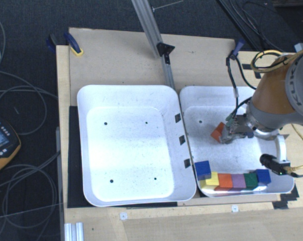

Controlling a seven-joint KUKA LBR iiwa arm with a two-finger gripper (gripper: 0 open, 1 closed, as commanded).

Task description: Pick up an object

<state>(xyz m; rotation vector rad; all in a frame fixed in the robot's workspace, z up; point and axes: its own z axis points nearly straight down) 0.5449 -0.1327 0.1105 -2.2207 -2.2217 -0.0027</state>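
My gripper (232, 133) hangs low over the middle of the right bin (211, 102), reaching in from the right. An orange block (218, 131) sits right against its left side, partly covered by the gripper body. Whether the block is in the grip cannot be told from this angle. Along the bin's front wall lies a row of blocks: a blue one (202, 168), a yellow one (211, 180), an orange-red one (225, 181), a purple one (239, 181), a green one (250, 179) and another blue one (263, 175).
The left bin (126, 144) stands beside the right one, joined by black clips (182, 139). A slanted metal pole (151, 29) crosses the bench's back. Cables trail off the arm's orange band (272, 92), and blue clamps grip the bench's rear corners.
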